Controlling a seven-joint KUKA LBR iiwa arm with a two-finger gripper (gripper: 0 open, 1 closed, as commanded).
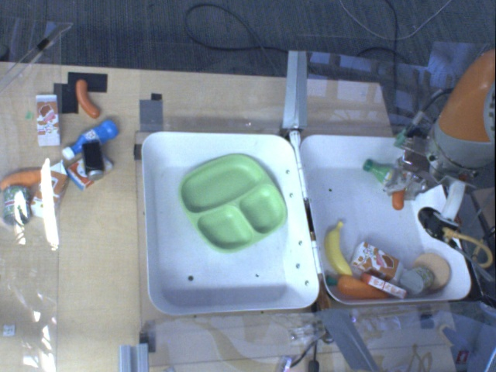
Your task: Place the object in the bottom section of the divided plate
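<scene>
The light green divided plate [232,200] lies in the left bin [167,277]. It has one large section at the top and two smaller ones at the bottom and right. My gripper [401,186] hangs over the upper right part of the right bin [349,208]. It is shut on a small orange object [397,201] that pokes out just below the fingertips. A green bottle [377,168] lies right beside the gripper on its left.
A banana [335,246], a carrot [359,287], a juice carton [377,263] and a round tan item [432,270] sit in the right bin's front part. Loose items lie on the bench at the far left [85,149]. A metal divider [295,91] stands between the bins.
</scene>
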